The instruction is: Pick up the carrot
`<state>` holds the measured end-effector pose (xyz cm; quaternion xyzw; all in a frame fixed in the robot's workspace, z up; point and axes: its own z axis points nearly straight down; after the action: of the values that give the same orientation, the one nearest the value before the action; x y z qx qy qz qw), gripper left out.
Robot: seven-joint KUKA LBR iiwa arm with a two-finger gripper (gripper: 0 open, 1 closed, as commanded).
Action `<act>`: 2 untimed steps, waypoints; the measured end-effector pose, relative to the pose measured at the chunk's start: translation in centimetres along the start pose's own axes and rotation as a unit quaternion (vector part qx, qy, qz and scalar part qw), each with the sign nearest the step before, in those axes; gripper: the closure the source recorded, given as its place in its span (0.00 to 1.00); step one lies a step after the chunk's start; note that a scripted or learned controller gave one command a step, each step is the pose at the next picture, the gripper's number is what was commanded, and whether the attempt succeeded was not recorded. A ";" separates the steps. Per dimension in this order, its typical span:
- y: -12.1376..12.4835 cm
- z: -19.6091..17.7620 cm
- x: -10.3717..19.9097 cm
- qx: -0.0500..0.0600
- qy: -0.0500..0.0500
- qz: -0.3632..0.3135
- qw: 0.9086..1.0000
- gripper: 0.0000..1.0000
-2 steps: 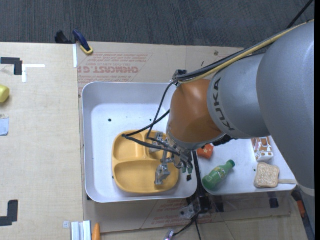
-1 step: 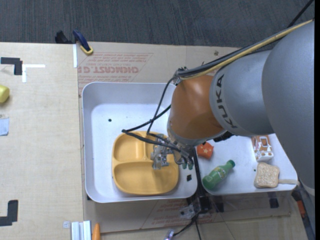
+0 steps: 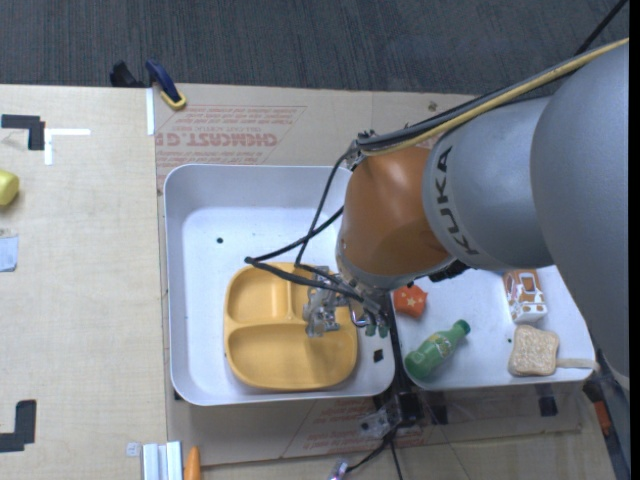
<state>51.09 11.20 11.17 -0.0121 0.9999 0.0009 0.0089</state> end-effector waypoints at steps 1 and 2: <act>0.0 -0.9 -0.1 0.000 -0.001 -0.001 1.000 1.00; 0.0 -1.8 -0.2 0.000 -0.002 -0.002 1.000 1.00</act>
<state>51.28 11.23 13.00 -0.0140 0.9998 0.0005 0.0110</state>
